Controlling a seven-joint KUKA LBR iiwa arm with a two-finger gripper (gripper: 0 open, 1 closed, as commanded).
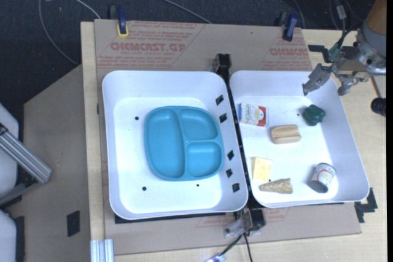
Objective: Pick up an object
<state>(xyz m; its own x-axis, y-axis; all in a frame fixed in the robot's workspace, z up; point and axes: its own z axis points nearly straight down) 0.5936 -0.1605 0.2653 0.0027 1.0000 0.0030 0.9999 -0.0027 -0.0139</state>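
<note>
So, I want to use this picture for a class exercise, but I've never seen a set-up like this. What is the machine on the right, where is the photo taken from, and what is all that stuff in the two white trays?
The photo comes from one fixed camera above a bench, looking down at a slant. The machine is a robot arm reaching in from the right; its gripper hangs over the far edge of the right bin, with nothing between its jaws. Its job is to pick up an object.

The left bin holds a blue divided plate. The right bin holds toy foods and small items: a small carton, a dark green lump, a tan bread roll, a yellow cheese slice, a tan wedge and a small can on its side.
</note>
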